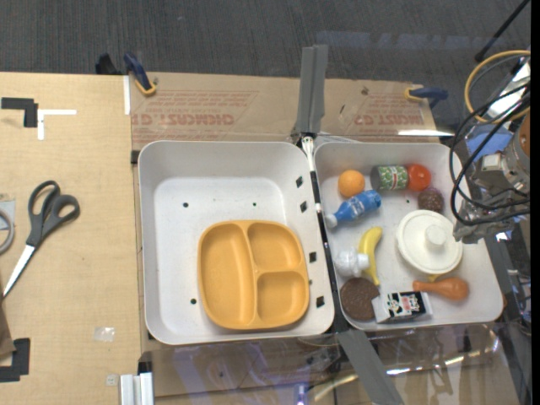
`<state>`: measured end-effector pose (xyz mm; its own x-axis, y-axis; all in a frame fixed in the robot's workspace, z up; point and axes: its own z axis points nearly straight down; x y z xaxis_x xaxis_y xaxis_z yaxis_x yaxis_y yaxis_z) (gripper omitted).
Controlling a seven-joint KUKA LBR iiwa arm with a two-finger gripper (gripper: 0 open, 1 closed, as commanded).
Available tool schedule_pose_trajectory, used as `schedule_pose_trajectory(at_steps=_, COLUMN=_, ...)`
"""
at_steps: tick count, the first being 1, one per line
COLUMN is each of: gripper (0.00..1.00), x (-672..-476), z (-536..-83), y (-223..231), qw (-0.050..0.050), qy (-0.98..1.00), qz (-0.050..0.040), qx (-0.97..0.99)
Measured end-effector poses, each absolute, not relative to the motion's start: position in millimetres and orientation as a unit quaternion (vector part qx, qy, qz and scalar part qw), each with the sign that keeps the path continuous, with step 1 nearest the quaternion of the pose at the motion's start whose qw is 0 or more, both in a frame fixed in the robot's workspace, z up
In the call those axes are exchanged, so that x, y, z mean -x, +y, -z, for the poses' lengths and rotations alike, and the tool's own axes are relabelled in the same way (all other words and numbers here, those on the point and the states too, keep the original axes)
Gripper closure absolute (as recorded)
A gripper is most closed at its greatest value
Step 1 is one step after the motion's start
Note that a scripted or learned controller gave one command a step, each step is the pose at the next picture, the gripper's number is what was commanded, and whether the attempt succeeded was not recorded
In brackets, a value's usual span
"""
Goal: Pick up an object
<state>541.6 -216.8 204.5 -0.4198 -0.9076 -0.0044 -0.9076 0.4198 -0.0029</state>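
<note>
The right bin holds several small objects. An orange ball, a blue bottle, a green can with a red end and a dark brown ball lie along its far side. A white round lidded dish sits in the middle, with a banana to its left. Near the front lie a brown disc, a black-and-white carton and an orange drumstick. My gripper hangs over the bin's right rim, just right of the white dish, with nothing seen in it.
The left bin holds a yellow divided plate. Scissors lie on the wooden bench at far left. Cables loop around the arm at the right. A grey bar stands behind the bins' join.
</note>
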Motion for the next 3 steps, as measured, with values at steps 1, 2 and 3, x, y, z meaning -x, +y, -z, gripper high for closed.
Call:
schedule_pose_trajectory(at_steps=1, gripper=1.00, x=-488.1, z=-92, y=-159, qw=0.002, qy=0.877, qz=-0.0005, qx=0.480)
schedule_pose_trajectory(at_steps=2, gripper=1.00, x=-478.6, z=-92, y=-121, qw=0.001, qy=0.960, qz=-0.0004, qx=0.280)
schedule_pose_trajectory(at_steps=3, gripper=1.00, x=-548.1, z=-303, y=-129, qw=0.002, qy=0.962, qz=0.0003, qx=0.273)
